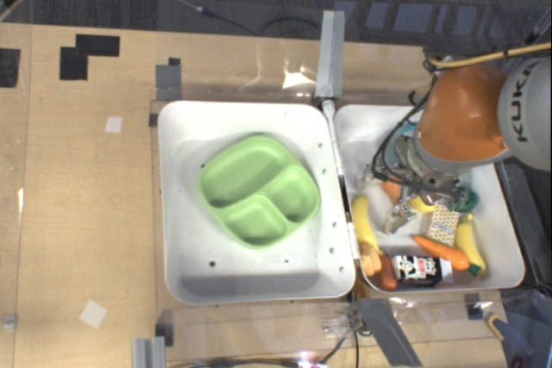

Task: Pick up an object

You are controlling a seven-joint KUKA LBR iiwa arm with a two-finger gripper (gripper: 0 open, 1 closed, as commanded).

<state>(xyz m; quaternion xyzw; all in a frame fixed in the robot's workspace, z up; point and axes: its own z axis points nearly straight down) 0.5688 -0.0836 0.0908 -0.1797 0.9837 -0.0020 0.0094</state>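
Wooden bench (78, 211) bears two white bins (250, 284), apparently side by side.

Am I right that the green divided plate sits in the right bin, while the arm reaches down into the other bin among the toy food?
Not quite: the camera view shows the green divided plate in the left bin; the arm reaches into the right bin among the toy food.

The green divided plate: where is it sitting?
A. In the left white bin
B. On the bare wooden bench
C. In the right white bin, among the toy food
A. The green divided plate lies alone inside the left white bin.
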